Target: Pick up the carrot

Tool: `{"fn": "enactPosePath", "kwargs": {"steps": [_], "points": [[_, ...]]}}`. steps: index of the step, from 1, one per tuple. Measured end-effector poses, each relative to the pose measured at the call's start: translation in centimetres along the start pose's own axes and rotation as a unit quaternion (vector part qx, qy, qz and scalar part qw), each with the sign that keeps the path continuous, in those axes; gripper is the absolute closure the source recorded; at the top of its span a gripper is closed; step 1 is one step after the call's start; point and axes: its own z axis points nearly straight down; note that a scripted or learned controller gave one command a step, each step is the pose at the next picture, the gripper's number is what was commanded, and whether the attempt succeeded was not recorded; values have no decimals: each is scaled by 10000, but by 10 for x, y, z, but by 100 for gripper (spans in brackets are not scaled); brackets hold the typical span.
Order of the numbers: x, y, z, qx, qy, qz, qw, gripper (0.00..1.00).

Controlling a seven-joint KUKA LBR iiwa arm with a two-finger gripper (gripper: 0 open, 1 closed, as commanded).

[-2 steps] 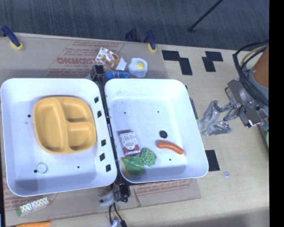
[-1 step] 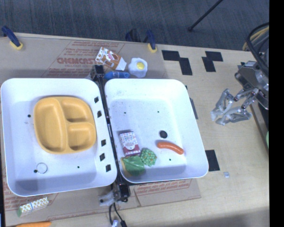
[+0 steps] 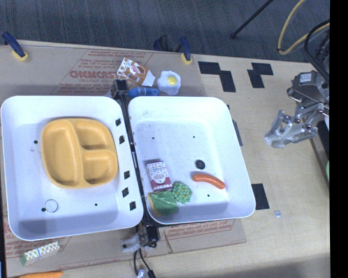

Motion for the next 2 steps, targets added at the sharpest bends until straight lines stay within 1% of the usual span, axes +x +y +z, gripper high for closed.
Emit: {"fn": "enactPosePath", "kwargs": {"steps": [1, 2], "points": [[9, 16, -11, -2, 0, -1945, 9809, 100], [9, 17, 31, -30, -3, -3437, 9391, 100]]}}
